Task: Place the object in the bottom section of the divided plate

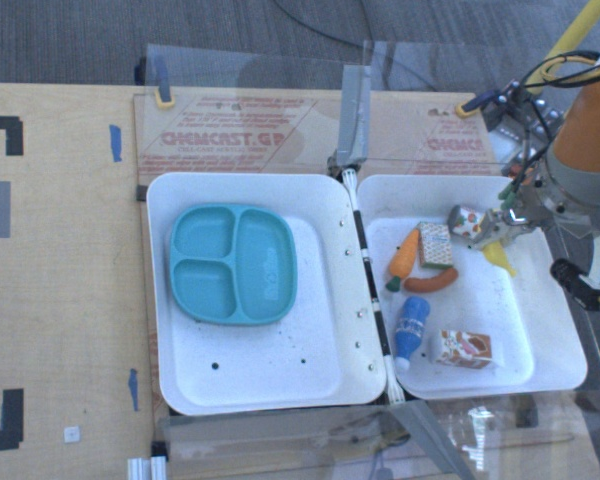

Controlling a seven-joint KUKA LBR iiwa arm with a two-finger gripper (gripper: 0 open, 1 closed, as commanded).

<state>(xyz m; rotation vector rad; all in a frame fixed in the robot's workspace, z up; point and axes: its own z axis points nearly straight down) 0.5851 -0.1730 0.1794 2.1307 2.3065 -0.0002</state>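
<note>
Gripper [485, 226] is hanging low over the right bin [550, 368], finger state can't tell, sitting by a small grey-and-red object [467, 220], grasp unclear, while the blue divided plate [233, 264] is lying well off to its left in the left bin [320, 368].

Two bins side by side on bench. Left bin [320, 368]: divided plate [233, 264] in it, toward far-left corner. Right bin [555, 353]: carrot [405, 253] near left edge, small box [436, 243] just right of it, sausage [431, 281] before both. Bottle [411, 328] near left edge, toward near side; carton [464, 348] right of bottle. My gripper [500, 224] over far-right part of right bin — banana [498, 257] just before it.
</note>
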